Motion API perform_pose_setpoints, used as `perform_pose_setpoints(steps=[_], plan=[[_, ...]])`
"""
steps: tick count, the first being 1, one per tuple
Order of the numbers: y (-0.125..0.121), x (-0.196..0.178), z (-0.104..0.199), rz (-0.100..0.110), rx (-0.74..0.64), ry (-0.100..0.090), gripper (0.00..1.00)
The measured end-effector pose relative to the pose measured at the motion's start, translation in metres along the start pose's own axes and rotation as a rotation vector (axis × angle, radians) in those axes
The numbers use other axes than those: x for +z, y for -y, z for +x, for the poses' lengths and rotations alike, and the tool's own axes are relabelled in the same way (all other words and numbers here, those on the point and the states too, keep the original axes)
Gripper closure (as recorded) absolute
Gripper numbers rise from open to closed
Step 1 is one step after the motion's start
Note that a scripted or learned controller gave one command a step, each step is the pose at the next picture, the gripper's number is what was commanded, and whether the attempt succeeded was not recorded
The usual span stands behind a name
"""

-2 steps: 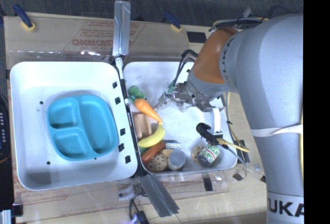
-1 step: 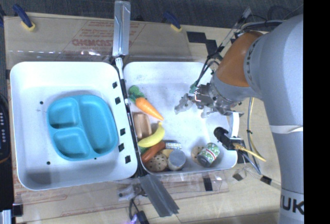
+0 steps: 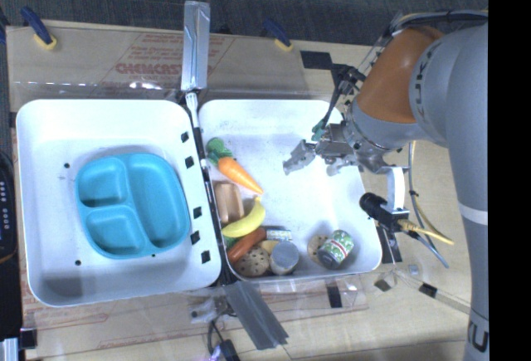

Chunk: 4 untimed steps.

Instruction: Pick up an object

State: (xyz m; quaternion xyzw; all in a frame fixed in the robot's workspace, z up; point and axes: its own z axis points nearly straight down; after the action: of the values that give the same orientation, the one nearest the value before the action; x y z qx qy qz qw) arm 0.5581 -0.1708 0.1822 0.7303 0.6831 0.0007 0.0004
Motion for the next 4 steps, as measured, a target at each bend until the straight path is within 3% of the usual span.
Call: perform_pose_setpoints(steps=[1, 2, 3, 4], plan=[[0.011, 0.082, 0.059, -0.014, -0.159, 0.012, 0.00], [0.012, 0.075, 0.061, -0.010, -0.164, 0.007, 1.00], [0.011, 0.074, 0.060, -0.011, -0.162, 0.010, 0.00], [-0.030, 0.091, 0.035, 0.005, -0.122, 0.000, 0.00]])
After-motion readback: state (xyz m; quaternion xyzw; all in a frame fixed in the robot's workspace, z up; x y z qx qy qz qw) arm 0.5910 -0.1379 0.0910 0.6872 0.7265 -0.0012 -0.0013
